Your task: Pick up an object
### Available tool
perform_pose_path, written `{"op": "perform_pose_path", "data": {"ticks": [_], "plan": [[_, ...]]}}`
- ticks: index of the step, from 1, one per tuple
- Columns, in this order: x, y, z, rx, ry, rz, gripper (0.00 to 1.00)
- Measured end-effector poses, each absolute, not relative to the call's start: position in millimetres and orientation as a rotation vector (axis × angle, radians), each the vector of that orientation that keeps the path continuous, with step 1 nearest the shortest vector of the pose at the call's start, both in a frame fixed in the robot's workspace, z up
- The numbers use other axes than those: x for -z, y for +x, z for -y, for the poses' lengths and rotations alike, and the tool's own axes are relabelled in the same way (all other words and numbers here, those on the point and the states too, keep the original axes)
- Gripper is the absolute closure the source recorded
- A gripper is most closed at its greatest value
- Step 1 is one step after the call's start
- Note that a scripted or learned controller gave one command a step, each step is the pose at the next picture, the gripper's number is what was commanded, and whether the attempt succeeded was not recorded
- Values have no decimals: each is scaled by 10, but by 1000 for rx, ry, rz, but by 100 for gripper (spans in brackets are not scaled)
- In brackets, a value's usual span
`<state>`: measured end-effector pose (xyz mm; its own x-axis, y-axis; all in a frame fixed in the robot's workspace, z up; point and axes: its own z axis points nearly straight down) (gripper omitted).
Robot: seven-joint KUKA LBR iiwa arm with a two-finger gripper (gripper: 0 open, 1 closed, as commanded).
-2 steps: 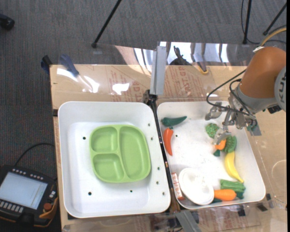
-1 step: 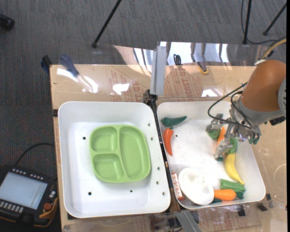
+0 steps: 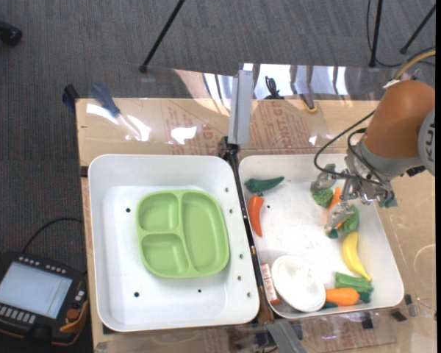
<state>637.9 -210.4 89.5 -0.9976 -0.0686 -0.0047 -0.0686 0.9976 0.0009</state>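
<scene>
My gripper (image 3: 342, 210) hangs low over the upper right part of the right bin (image 3: 294, 230), under the orange wrist band. Right beneath and beside it lie a small broccoli piece (image 3: 323, 195), a thin orange carrot (image 3: 336, 197) and a leafy green piece (image 3: 348, 223). The gripper's metal parts cover part of these pieces. I cannot make out whether anything sits inside the gripper.
Also in the right bin are a dark green pepper (image 3: 264, 184), a red chili (image 3: 256, 214), a yellow banana (image 3: 353, 254), a white round dish (image 3: 298, 283) and a carrot with green top (image 3: 343, 296). The left bin (image 3: 110, 190) holds a green divided plate (image 3: 182, 233).
</scene>
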Motion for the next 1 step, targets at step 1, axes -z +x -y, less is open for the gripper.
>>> {"op": "perform_pose_path", "data": {"ticks": [1], "plan": [[-1018,6401,2097,-2,-107,-3128,100]]}}
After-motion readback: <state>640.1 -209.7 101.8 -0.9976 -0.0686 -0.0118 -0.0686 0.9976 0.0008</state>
